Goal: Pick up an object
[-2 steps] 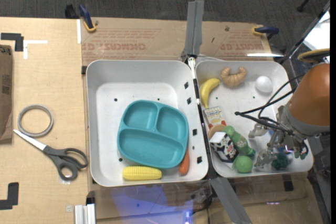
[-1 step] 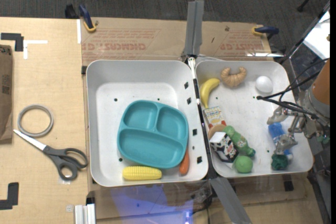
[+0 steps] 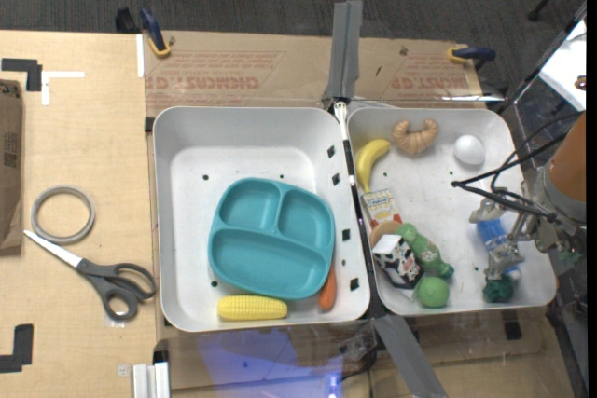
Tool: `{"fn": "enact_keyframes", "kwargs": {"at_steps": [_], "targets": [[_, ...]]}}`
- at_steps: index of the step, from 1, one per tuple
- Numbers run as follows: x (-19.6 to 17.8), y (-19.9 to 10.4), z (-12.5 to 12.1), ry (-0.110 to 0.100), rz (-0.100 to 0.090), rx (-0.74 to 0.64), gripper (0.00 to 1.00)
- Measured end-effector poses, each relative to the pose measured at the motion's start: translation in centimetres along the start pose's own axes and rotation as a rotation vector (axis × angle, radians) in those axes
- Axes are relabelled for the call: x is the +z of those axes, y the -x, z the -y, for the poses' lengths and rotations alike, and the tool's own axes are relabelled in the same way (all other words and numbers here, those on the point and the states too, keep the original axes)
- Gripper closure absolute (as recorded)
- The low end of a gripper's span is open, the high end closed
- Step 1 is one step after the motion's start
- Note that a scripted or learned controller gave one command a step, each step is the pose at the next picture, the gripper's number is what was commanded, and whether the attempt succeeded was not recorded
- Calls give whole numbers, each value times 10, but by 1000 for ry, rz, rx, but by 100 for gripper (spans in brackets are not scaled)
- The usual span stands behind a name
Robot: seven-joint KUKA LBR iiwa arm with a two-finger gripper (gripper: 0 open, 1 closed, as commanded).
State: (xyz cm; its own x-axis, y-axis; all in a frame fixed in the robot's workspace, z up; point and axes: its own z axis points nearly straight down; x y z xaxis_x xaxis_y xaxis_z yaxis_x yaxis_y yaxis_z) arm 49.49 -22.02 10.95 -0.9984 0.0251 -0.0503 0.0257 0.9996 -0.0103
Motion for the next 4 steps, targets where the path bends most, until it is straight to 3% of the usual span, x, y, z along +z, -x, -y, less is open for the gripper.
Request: {"fn": "enact_keyframes", "kwargs": {"at_steps": [1, 2, 3, 4], "targets": [[16, -17, -18, 11, -46, -7, 0], [18, 14, -1, 14, -46, -120, 0], [9, 16, -1, 15, -41, -118, 100], [9, 16, -1, 15, -42, -117, 0]]}}
